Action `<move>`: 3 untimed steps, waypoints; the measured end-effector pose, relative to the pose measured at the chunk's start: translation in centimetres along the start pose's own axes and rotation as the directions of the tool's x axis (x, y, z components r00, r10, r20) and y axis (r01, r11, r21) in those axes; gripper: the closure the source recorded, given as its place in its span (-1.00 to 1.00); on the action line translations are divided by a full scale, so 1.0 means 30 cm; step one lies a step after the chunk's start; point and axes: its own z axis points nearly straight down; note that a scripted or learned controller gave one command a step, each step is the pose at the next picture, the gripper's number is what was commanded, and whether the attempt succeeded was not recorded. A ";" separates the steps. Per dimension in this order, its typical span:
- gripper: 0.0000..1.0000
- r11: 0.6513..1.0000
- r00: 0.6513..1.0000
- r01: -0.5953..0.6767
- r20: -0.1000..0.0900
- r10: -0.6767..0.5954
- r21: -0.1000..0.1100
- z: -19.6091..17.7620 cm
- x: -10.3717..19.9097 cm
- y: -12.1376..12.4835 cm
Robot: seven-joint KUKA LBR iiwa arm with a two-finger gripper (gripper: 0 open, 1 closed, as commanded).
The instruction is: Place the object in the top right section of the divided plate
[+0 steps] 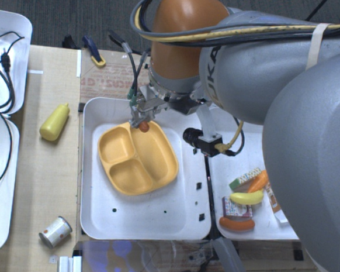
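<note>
A yellow divided plate (156, 161) lies tilted in the left white bin (146, 218), with two small sections on its left and one large section at its upper right. My gripper (141, 117) hangs over the plate's upper rim, under the orange wrist band (181, 28). A small red object (142, 126) sits right at the gripper's tip, at the top edge of the large upper right section. Whether it rests on the plate or hangs from the gripper is unclear.
The right bin (257, 139) holds a banana (246, 198), a carrot (259, 181), a red sausage (237, 224) and a packet (237, 209). On the bench to the left lie a yellow bottle (54, 122) and a small can (55, 231). A blue clamp (93, 51) lies at the back.
</note>
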 end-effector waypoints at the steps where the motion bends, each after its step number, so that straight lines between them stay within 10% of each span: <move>1: 1.00 0.996 0.996 0.092 0.000 -0.092 -0.001 -0.011 -0.019 -0.026; 3: 1.00 0.995 0.995 0.102 0.000 -0.102 0.000 -0.012 0.063 -0.111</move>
